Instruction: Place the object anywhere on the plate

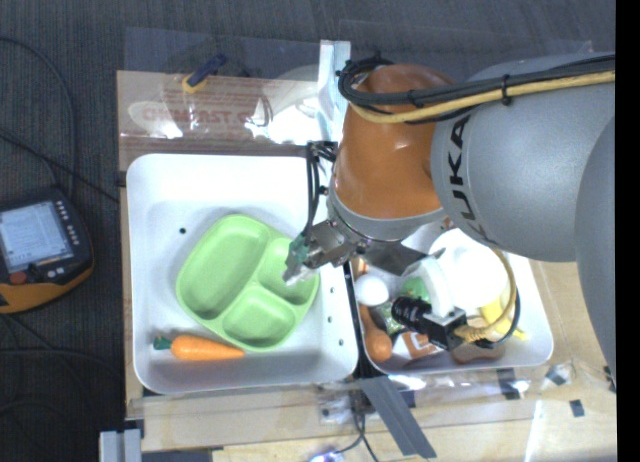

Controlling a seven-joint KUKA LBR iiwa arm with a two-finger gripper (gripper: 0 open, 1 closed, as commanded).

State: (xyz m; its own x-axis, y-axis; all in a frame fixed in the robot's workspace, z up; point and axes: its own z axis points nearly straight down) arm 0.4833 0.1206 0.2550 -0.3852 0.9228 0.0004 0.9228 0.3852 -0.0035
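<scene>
Jaws (300, 258), whose state cannot be told, are seen over the right rim of the green three-compartment plastic plate (225, 275), while the orange plastic carrot (205, 349) lies lengthwise below-left, just beside that plate.

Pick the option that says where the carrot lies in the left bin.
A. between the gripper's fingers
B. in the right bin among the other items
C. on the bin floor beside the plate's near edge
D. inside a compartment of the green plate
C: the carrot lies on the white floor of the left bin, just outside the near edge of the green plate, apart from the gripper.
</scene>
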